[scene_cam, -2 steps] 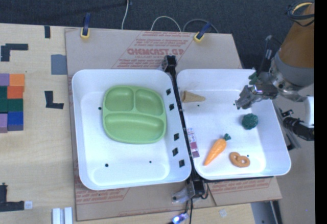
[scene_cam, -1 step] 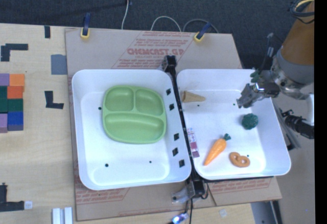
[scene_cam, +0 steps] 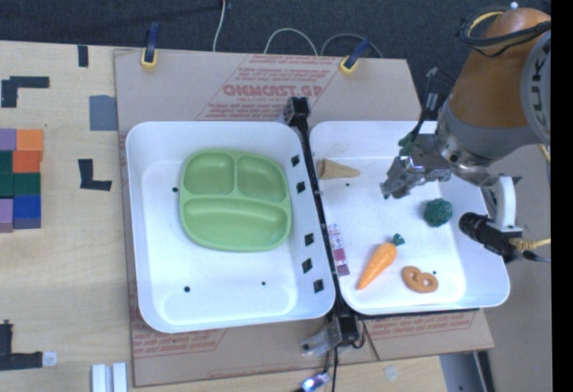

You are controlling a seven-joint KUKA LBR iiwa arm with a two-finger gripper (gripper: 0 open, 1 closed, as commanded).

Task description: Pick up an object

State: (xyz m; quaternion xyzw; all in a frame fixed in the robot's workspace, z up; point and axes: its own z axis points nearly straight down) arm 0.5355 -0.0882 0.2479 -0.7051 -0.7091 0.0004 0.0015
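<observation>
At right of frame, we count four items in the right white bin [scene_cam: 483,292]: one orange plastic carrot [scene_cam: 377,263], one brown pretzel [scene_cam: 419,279], one dark green lump [scene_cam: 438,212], one tan wedge [scene_cam: 337,170]. One green divided tray [scene_cam: 236,200] sits in the left bin [scene_cam: 152,292]. The grey two-finger gripper [scene_cam: 395,187] hovers above the right bin; its grip we cannot tell.

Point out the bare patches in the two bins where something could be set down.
Left bin: a bare strip along the front, below the green divided plate.
Right bin: open floor in the middle, between the wedge, the carrot and the end effector.
Crowded: the right bin's front right, with broccoli, pretzel and carrot.
</observation>
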